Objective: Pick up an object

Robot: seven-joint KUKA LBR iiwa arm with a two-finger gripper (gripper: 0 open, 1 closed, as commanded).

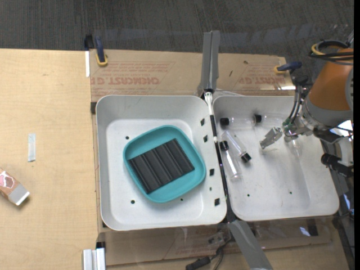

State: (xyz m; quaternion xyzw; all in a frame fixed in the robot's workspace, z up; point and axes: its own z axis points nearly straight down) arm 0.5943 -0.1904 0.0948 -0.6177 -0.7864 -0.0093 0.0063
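Observation:
A teal dish (pixel 163 163) holding a black ribbed insert (pixel 161 164) lies in the middle of the left bin (pixel 112 207). In the right bin (pixel 281 196), two clear tubes with black caps (pixel 238 148) (pixel 229 161) lie near the left wall. Two small black pieces (pixel 224 121) (pixel 257 117) sit near the far wall. My gripper (pixel 271 139) hangs low over the right bin's far middle, to the right of the tubes and apart from them. The grey arm with its orange band (pixel 332 89) comes in from the right.
A metal divider post (pixel 210 61) stands behind the seam between the bins. Clamps (pixel 100 56) (pixel 287 67) hold the cardboard at the back. On the bench at far left lie a small red-and-white packet (pixel 12 188) and a pale strip (pixel 31 147).

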